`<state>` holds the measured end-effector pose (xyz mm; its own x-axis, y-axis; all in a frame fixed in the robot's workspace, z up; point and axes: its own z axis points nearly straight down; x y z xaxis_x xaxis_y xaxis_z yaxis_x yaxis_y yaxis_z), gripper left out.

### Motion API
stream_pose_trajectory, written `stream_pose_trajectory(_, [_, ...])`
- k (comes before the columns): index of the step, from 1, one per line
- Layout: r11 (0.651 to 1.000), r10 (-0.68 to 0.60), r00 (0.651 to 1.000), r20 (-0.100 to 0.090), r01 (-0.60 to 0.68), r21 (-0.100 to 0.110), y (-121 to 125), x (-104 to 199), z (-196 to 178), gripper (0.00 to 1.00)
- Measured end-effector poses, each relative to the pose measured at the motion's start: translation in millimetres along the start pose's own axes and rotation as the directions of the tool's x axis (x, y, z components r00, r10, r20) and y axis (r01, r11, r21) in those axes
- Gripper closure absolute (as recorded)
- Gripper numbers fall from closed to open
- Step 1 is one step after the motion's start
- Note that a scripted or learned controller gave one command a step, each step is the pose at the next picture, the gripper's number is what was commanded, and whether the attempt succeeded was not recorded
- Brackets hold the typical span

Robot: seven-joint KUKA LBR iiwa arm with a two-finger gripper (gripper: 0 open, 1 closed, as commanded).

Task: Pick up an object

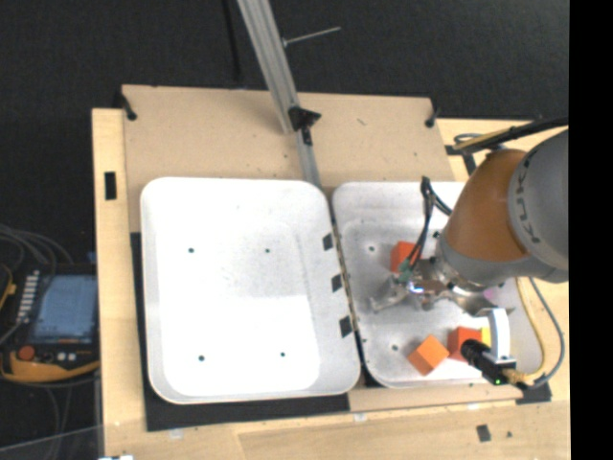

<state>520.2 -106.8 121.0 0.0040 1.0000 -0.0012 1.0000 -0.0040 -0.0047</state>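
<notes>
No text, label, brand, number or sign can be read anywhere. The handheld control unit (56,326) at the far left has a lit blue screen, but whatever it shows is too blurred to make out. The bins, the table and the arm carry no legible markings.

From my station I see the pale wooden bench (239,132) standing on a dark carpeted floor (115,27). A metal pole (273,56) slants up from the bench's far edge. Off the bench's left edge, a pendant with a blue screen (59,314) rests among grey cables (29,242).
</notes>
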Motion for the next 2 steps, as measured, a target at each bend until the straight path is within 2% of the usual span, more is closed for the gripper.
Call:
stream_pose_trajectory(1, [1.0, -0.001, 1.0, 0.001, 0.001, -0.006, 1, -2, 23, 0.0])
stream_pose_trajectory(2, [1.0, 0.005, 1.0, -0.001, -0.005, -0.012, 2, -2, 12, 1.0])
